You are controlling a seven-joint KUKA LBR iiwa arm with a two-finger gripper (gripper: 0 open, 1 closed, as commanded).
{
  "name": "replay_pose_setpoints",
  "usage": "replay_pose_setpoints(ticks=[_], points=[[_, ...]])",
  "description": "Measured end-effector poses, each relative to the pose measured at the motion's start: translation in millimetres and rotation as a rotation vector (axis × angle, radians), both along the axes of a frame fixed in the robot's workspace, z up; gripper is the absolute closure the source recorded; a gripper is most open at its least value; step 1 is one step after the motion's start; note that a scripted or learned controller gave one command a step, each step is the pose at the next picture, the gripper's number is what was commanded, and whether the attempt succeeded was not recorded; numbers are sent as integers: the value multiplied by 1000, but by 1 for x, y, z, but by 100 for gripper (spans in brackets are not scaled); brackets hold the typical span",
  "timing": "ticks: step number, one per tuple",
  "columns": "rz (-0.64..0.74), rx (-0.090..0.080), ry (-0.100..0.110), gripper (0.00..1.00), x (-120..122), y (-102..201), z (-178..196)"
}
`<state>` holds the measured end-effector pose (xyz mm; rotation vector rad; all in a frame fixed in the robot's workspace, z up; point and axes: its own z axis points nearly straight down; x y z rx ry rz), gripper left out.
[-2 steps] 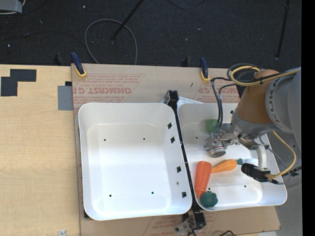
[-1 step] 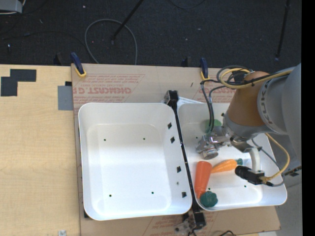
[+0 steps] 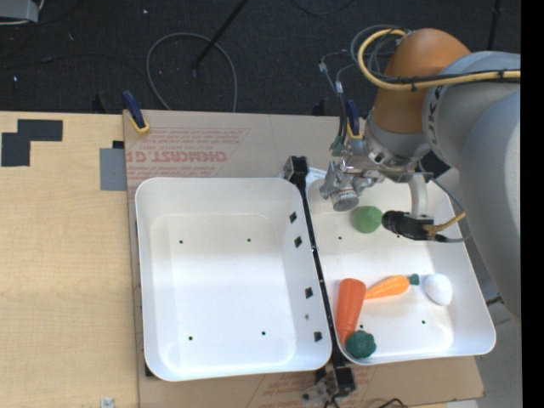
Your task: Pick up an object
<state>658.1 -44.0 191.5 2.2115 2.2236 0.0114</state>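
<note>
1. While the claw [image 3: 344, 195] hangs over the right bin [image 3: 463, 313] just beside the green ball [image 3: 368, 219], I cannot tell its state.
2. Risk — descending off-centre could nudge the ball away.
3. Large carrot [image 3: 348, 306], small carrot [image 3: 388, 287] and white egg [image 3: 439, 289] lie nearer the front — well apart.
</note>
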Motion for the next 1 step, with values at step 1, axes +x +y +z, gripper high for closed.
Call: replay_pose_setpoints(ticks=[1], points=[[1,1,9,100,-32,91,-2]])
